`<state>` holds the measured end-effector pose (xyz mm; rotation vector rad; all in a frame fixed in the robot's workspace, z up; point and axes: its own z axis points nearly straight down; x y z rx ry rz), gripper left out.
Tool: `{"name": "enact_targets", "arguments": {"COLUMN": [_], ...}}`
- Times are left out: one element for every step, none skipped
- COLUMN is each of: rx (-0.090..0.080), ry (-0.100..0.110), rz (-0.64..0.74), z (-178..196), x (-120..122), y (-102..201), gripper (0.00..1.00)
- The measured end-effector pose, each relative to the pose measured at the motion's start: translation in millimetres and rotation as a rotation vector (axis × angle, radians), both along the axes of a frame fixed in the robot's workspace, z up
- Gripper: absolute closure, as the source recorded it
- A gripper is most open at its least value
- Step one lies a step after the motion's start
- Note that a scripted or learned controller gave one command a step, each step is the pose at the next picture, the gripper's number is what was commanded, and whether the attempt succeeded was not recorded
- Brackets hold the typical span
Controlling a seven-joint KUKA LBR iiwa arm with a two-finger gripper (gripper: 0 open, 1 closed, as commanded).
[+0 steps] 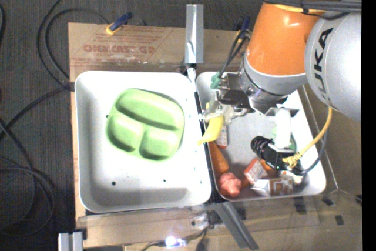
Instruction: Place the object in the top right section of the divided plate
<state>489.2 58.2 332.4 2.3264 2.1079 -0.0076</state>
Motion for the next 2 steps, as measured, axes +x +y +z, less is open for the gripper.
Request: {"name": "enact_targets", "arguments": {"rx": [0.000, 0.003], "ry": [0.002, 0.003], "rz": [-0.044, -0.010], "z": [-39.0, -124.3], "x": [36.1, 13.6], "y": [-63.0, -77.6], "gripper": [1.00, 1.00]}}
